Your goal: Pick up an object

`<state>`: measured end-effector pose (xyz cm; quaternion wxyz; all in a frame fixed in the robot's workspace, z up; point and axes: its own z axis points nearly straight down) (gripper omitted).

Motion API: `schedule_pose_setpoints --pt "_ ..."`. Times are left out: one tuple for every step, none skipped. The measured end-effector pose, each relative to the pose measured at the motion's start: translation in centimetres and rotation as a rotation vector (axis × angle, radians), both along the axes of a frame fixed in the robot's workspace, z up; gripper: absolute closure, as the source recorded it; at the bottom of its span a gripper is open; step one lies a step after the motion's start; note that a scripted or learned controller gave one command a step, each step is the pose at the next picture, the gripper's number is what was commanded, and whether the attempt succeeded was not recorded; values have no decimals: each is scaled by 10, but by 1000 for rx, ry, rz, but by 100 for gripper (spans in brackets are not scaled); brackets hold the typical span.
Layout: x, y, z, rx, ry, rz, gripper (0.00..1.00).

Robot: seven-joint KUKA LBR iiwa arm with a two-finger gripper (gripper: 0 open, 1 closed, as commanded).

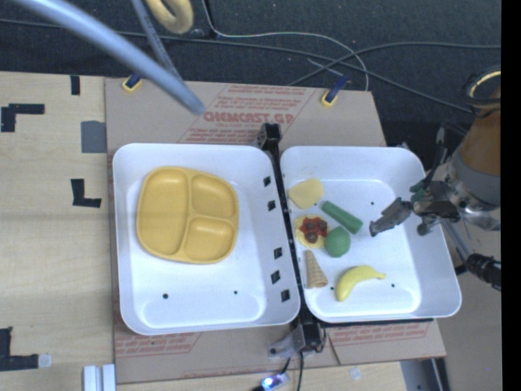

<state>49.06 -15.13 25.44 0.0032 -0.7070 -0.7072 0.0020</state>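
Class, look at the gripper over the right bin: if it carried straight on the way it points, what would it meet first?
Probably the green ball, with the green cylinder close beside that line; the gripper points left, though its height is unclear.

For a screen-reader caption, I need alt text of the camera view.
The end effector hovers at the right bin's right side, holding nothing. That bin holds a banana, green toys, a cone and a yellow chip; the left bin holds a yellow divided plate.

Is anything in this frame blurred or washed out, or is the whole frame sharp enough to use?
Camera view: bins and toys are fairly sharp; the grey tube across the top left is out of focus; the white bin floors are bright but show no strong glare; the gripper is slightly soft.
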Motion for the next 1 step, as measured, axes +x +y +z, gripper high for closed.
schedule_pose_setpoints --pt "1 0 2 -1 -6 1 0"
